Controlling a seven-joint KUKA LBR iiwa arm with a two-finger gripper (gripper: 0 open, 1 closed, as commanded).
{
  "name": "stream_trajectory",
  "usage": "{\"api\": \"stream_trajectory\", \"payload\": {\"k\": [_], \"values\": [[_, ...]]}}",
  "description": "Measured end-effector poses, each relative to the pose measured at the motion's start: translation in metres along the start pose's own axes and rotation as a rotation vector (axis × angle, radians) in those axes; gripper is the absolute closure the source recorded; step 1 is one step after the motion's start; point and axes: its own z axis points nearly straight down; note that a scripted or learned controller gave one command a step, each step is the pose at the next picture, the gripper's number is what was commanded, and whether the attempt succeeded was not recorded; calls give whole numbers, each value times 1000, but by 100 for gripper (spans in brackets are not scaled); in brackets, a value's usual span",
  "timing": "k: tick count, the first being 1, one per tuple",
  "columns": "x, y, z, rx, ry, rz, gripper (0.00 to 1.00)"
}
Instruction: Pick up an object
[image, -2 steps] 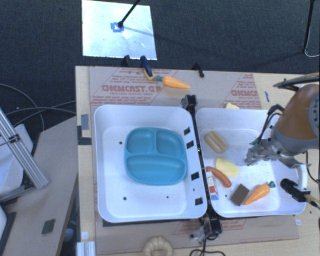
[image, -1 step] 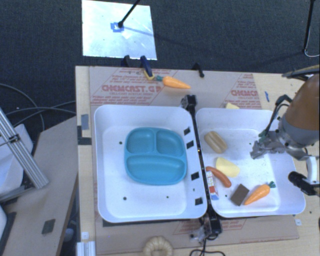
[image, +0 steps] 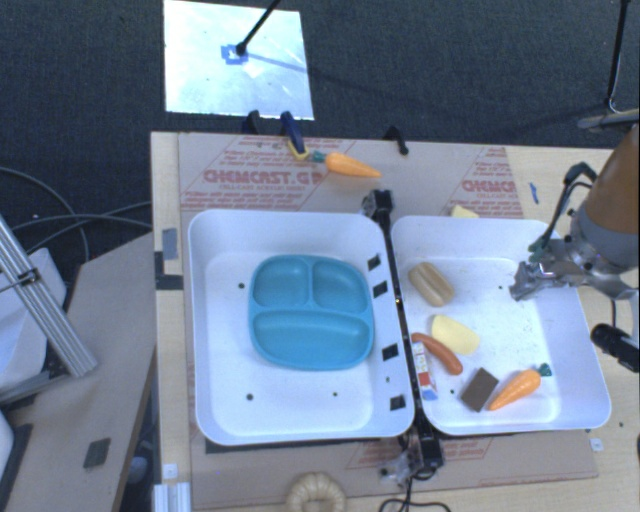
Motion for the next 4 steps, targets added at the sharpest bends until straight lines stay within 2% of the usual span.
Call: {"api": "stream_trajectory", "payload": {"k": [1, 2, 4], "values": [[0, 1, -26, 3, 1, 1, 100], [55, -2, -19, 6, 3, -4, 100], [152, -38, -26, 8, 3, -3, 100]]}}
